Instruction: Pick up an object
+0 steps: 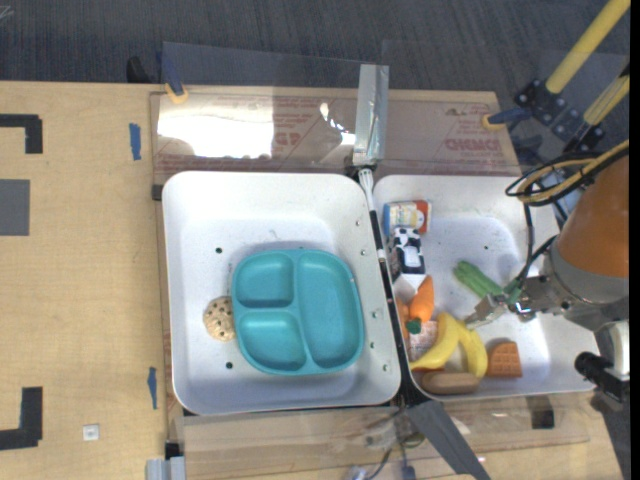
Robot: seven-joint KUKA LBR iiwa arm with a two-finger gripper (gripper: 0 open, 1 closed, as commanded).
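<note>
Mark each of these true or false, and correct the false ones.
1. The teal divided tray lies in the left bin. True.
2. The cookie sits inside the tray. False: it lies on the bin floor, against the tray's left edge.
3. The banana is in the right bin. True.
4. The gripper hangs over the left bin. False: it is over the right bin, by the green vegetable.
5. The milk carton lies near the divider between the bins. True.
</note>
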